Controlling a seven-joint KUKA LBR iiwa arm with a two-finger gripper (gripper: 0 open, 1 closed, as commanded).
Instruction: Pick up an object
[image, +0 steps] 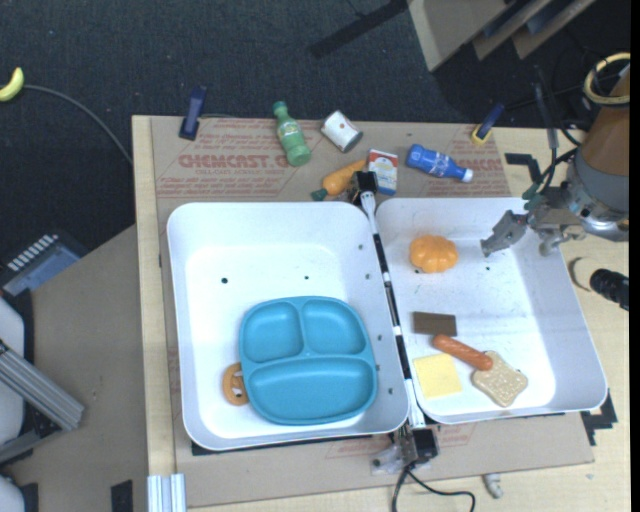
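Starting at the left of the frame, the left bin carries a blue divided plate in its lower half, with a small pretzel-like piece peeking out at the plate's lower left edge. Along the top of the frame, on the cardboard behind the bins, lie a green bottle, a small white can, and a blue bottle.

Moving into the right bin, the orange round thing sits in its upper left part. Lower down come a brown square, a sausage lying aslant, a yellow cheese slice and a slice of toast.

My gripper hangs at the upper right of that bin, close to its far rim. The orange piece lies to my left and a touch lower in the frame, near but apart; it is the closest candidate, and being round it sets no preferred axis for my approach. I hold nothing. From this angle I cannot tell how I am set for grasping.
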